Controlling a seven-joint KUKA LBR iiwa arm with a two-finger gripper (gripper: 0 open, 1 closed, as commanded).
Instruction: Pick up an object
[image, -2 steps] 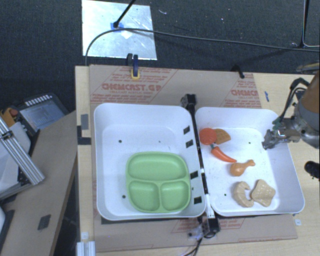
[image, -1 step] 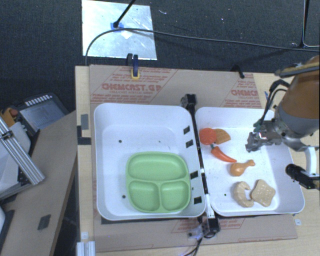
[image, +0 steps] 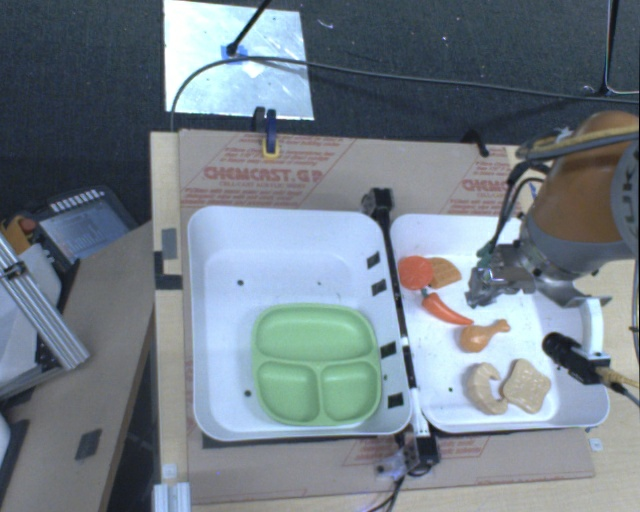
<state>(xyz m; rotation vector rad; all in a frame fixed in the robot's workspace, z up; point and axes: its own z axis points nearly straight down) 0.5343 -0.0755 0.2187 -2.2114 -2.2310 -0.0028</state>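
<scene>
The right bin (image: 440, 232) holds several toy foods: a red-orange round piece (image: 417, 271) with a tan chip beside it (image: 444, 270), a red carrot-like piece (image: 444, 308), an orange drumstick (image: 482, 334), a beige curled piece (image: 485, 388) and a tan cracker-like piece (image: 526, 385). My gripper (image: 487, 285) hangs low over the right bin, just right of the carrot and above the drumstick. Nothing is visibly caught in it.
The left bin (image: 230, 240) bears a green three-compartment plate (image: 316, 362). A black clip (image: 379, 201) sits where the two bins meet at the back. A black and white fitting (image: 575, 357) sticks in at the right bin's right side.
</scene>
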